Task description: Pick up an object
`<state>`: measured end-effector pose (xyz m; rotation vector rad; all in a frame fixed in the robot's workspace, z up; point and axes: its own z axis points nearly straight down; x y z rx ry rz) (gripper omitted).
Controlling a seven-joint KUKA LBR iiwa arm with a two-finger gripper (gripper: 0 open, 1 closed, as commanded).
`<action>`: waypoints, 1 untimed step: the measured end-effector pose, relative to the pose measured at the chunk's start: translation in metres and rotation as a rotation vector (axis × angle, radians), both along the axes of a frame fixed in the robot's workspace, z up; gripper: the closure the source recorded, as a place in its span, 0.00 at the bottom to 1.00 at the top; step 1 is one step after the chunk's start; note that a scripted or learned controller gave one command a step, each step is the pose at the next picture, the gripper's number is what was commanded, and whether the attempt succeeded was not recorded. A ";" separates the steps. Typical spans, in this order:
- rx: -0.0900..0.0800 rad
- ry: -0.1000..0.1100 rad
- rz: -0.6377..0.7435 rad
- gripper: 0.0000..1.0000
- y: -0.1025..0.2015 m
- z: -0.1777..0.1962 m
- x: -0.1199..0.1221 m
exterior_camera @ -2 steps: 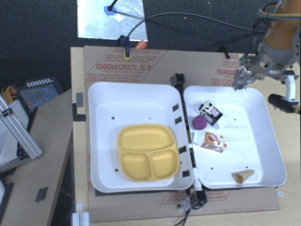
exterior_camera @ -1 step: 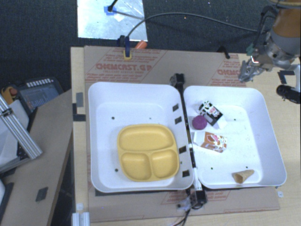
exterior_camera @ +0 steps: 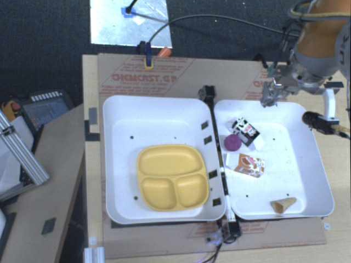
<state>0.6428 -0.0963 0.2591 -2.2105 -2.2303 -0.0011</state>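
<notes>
Hovering over the shallow white right-hand bin's far rim, our metal claw, grip unclear, has bare floor below; the round purple ball sits lower-left.

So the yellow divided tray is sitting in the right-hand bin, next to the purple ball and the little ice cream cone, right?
Not quite. The camera view shows the yellow divided tray in the left bin, by itself. The purple ball and the ice cream cone lie in the right bin, along with two small printed packets.
</notes>
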 end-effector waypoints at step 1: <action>0.000 0.001 0.000 1.00 0.051 -0.015 -0.025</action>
